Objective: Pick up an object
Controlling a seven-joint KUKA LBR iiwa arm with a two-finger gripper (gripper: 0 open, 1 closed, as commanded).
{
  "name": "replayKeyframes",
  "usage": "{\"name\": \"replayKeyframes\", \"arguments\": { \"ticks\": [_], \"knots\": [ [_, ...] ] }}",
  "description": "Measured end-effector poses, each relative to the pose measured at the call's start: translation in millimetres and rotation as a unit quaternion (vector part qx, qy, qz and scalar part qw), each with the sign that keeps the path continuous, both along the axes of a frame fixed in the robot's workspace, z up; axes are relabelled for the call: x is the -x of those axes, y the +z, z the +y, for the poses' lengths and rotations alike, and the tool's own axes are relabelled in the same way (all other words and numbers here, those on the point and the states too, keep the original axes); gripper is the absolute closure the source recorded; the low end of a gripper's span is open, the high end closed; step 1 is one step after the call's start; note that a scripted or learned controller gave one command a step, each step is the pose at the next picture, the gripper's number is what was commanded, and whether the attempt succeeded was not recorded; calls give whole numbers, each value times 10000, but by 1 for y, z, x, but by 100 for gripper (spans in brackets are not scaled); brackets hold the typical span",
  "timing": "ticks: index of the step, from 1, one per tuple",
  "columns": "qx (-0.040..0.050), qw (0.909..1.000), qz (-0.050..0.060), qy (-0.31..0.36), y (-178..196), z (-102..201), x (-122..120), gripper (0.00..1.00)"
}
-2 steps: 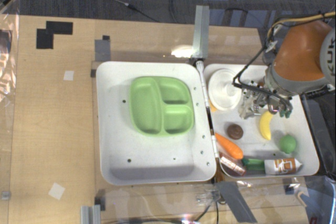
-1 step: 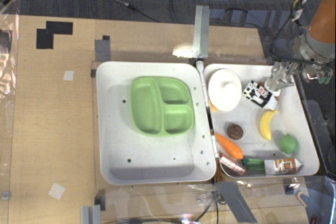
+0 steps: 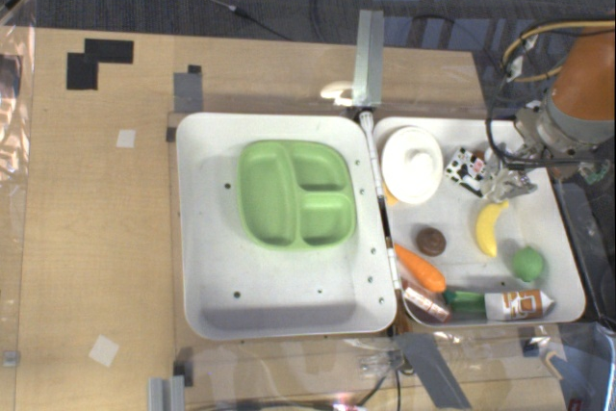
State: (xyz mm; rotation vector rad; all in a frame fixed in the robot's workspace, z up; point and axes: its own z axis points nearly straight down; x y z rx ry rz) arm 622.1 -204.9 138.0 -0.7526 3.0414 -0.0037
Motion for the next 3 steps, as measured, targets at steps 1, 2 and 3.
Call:
{"name": "replayKeyframes", "arguments": {
  "ticks": [1,2,3],
  "knots": [
    [2,10000,-11,0,1,0,-1,0],
    [57,9993,-119,357,-35,22,5,0],
    [53,9998,-172,-132,-35,23,37,0]
  ]
}}
